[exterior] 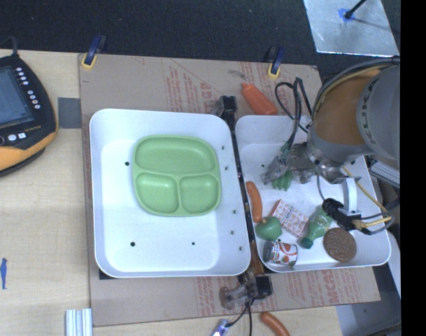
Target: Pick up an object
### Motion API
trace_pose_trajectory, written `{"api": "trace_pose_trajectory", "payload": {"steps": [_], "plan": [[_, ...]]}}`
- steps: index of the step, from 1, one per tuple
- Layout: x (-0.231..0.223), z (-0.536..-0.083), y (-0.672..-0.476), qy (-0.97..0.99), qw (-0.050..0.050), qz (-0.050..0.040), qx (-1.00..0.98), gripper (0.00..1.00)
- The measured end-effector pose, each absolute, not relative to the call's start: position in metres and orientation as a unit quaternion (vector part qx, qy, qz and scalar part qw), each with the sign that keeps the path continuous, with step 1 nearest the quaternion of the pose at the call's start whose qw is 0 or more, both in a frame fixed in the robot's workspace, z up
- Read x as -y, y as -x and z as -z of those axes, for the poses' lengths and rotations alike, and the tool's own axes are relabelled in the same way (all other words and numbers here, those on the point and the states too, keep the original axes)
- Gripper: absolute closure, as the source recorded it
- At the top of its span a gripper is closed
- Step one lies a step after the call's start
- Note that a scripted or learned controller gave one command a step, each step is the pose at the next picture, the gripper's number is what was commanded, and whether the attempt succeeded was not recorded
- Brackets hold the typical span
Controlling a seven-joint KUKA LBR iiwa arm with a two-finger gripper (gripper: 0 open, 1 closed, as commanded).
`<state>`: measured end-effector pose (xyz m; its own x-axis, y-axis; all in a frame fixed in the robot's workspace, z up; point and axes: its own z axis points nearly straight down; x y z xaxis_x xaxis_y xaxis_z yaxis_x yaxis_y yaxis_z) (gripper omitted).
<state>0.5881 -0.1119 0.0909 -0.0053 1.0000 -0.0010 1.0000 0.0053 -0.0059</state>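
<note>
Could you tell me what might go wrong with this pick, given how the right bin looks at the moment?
The gripper sits low in the right bin near something green, so a grasp may slip or close on nothing. The sausage, green pepper, can, green bottle and snack packet lie crowded together; a descent there could nudge neighbours or catch two. The loose cables by the wrist might snag.

You are looking at a bulky grey KUKA arm (380, 110) with a broad orange band (338, 107) wrapped round its rounded casing above the wrist. Black cables (296, 100) loop from its side, and a dull metal pincer (286, 168) juts out below, with a white bracket (350, 194) and yellow wires (373, 219) beside it.
</note>
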Motion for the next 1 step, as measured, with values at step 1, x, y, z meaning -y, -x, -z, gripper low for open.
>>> {"api": "trace_pose_trajectory", "payload": {"steps": [1], "plan": [[0.1133,-0.1021,-0.5888,0.703,0.0,-0.0033,0.711,1.0]]}}
